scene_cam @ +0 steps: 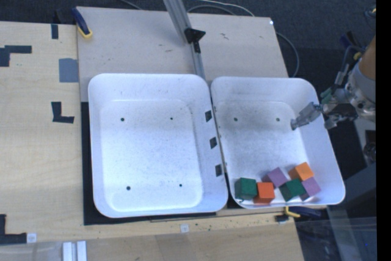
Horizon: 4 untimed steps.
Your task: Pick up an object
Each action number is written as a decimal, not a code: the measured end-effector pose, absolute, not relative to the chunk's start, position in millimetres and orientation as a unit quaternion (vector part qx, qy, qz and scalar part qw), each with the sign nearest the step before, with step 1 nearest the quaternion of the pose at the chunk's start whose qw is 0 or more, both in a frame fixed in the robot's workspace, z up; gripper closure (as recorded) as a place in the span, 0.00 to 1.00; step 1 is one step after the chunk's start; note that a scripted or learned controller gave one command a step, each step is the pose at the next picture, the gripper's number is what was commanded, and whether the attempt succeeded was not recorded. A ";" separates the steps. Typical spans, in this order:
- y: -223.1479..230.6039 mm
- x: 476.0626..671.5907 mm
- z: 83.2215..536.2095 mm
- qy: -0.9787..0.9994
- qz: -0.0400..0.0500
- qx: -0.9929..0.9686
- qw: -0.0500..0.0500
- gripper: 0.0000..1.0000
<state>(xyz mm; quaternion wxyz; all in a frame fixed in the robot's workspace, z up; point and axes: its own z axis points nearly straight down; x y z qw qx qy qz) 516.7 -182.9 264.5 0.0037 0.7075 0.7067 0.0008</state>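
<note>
Several small blocks lie bunched in the near right corner of the right bin point(256, 101): a green block point(246, 187), an orange block point(265, 192), a purple block point(277, 176), a second green block point(292, 189), another orange block point(302, 171) and another purple block point(311, 186). My gripper point(319, 118) hangs over the right bin's right wall, well behind the blocks. It is open, with one grey finger point(303, 115) pointing into the bin and nothing between the fingers.
The left bin point(146, 85) sits beside the right one, a raised rim between them. A slanted aluminium post point(174, 0) rises behind the bins. A clamp point(82, 24) sits at the bench's far left, and cables run behind.
</note>
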 end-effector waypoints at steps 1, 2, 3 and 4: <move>-209.1 523.6 123.3 0.707 -0.003 0.707 -0.004 0.00; -123.3 585.1 89.5 0.711 0.001 0.703 -0.002 0.00; -87.5 596.4 91.6 0.709 0.000 0.705 -0.001 0.00; -38.9 574.0 196.6 0.709 0.002 0.705 0.001 0.00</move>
